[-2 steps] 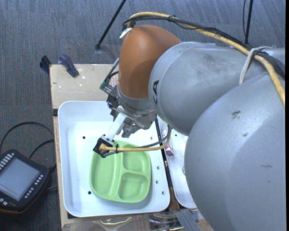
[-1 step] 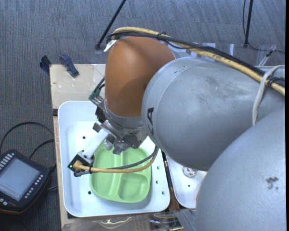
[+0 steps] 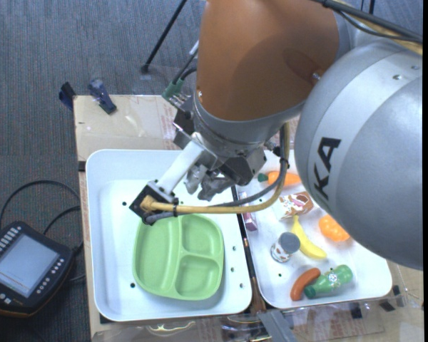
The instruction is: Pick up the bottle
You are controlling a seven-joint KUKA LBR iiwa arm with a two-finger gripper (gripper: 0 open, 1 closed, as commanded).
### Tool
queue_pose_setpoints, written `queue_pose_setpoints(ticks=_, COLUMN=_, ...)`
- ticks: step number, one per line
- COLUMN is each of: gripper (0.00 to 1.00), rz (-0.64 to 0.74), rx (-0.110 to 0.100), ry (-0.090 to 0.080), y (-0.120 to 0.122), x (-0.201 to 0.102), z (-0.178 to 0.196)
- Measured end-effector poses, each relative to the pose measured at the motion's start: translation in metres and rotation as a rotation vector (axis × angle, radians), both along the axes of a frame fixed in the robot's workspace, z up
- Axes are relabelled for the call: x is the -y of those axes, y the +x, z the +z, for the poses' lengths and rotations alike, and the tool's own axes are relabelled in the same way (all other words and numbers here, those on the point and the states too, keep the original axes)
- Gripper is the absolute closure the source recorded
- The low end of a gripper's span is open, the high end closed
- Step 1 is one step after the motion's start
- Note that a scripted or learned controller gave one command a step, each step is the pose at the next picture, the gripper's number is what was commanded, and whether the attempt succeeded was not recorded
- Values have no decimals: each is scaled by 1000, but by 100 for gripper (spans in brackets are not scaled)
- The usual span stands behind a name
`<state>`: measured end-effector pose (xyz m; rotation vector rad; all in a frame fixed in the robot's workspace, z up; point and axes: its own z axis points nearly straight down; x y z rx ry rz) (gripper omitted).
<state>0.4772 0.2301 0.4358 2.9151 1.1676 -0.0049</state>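
Green bottle (image 3: 330, 281), lying flat; judged light, stiff and slippery; to be taken across its body. How wide the gripper (image 3: 212, 182) is set cannot be told.

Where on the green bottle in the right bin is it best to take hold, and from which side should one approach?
Probably mid-body on the green bottle, from straight above, closing across its short width. It lies on its side, slanted, on the right bin's floor, so both long flanks look reachable. An orange-red piece lies close against its left end, so keep away from that end.
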Motion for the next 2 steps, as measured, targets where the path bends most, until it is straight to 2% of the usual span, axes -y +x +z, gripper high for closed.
queue_pose_setpoints(ticks=1, gripper=100, rz=-298, rx=0, ry=-1, y=0, x=-12, z=-23)
queue_pose_setpoints(ticks=2, gripper=100, rz=-305, rx=-1, ry=-5, y=2, x=-10, z=-15)
